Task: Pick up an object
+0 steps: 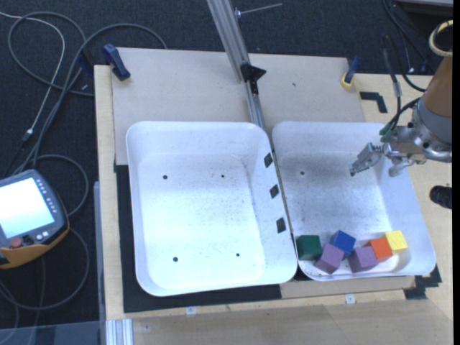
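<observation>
Hidden: arm cut off at right edge.
Claw: gripper spread, pinching nothing.
Blocks: cubes clustered along right bin's near edge, well apart from claw.

We count two white bins and six blocks: two purple blocks, one green, one blue, one orange, one yellow.

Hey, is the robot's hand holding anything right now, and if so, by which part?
Nothing is held. The hand hovers above the right white bin, apart from the small coloured cubes along its near edge.
</observation>
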You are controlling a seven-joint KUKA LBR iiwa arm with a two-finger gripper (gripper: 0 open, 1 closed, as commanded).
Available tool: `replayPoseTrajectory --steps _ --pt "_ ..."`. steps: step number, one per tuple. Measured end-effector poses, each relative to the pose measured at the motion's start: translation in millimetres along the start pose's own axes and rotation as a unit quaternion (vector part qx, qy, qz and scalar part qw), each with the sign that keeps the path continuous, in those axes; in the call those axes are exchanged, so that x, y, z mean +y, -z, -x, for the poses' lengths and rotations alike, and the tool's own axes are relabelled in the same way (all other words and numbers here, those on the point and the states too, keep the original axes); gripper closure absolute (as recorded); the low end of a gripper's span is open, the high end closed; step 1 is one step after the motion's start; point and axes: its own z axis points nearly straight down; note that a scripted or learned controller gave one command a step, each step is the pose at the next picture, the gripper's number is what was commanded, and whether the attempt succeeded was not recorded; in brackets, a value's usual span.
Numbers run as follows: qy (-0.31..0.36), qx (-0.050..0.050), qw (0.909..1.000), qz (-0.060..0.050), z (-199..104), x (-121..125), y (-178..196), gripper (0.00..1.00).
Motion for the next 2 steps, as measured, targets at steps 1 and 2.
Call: replayPoseTrajectory --steps 1,2 --pt "0.0 0.001 1.0 -0.004 -21.6 -14.8 -126.1 0.0" --pt "0.001 -0.002 1.0 0.006 -10.8 -12.6 13.4 0.0"
